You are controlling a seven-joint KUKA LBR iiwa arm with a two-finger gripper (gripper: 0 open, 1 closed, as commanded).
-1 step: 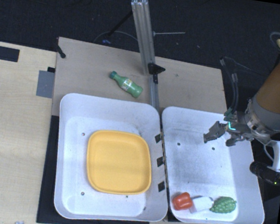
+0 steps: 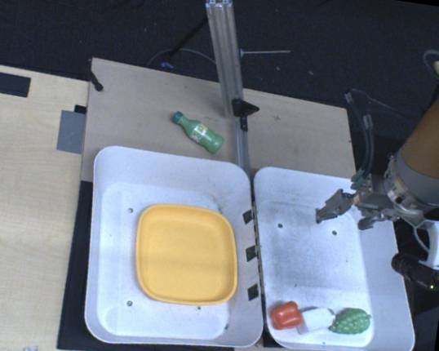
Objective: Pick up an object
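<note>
Nearest the camera, along the front edge of the right bin [image 2: 395,318], three small things lie in a tight row: a red pepper-like piece [image 2: 286,314], a white piece [image 2: 316,319] touching it, and a bumpy green piece [image 2: 351,321] just beside that. Any of them could serve as the object to pick up. The left bin [image 2: 109,194] carries a yellow plate [image 2: 186,254], and a green bottle [image 2: 198,132] lies on its side on the worktop [image 2: 308,139] behind the bins.

The gripper [image 2: 348,209] hangs over the back part of the right bin, well apart from the row of three. Its fingers look spread — two dark tips stand apart with nothing between them — so it holds nothing.

The main risk, as I judge it, comes from the crowding. The three pieces sit so close that a finger could land on top of a neighbour instead of beside the target, or push the row against the front wall. The rounded red and green shapes may also squirt out as the fingers close. A descent straight down from where the gripper hangs now would meet only bare bin floor — a wasted try.
</note>
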